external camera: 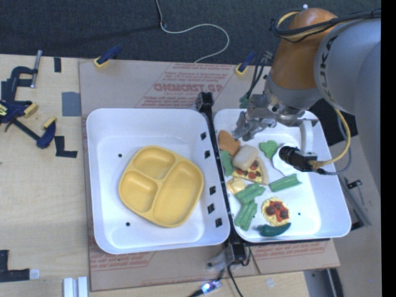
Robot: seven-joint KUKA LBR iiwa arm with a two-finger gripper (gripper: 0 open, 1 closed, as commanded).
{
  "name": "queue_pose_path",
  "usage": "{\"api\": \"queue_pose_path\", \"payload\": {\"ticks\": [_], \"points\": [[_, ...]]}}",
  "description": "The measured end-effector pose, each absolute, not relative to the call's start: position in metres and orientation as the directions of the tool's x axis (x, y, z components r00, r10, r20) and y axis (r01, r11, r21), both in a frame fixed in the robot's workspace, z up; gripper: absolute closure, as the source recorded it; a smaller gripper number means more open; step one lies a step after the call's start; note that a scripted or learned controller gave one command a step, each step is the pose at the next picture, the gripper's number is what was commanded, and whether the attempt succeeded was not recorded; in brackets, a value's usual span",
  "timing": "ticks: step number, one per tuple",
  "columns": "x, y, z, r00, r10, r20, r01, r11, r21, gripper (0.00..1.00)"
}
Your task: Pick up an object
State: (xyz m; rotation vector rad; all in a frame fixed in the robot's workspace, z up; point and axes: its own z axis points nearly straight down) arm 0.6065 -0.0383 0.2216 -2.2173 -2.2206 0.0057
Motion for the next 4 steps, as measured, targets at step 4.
{"api": "queue_pose_path", "payload": {"ticks": [4], "points": [[0.612, -0.034, 0.216, -0.002, 1.000, 0.001, 1.000, 0.002, -0.003, 1.00]]}}
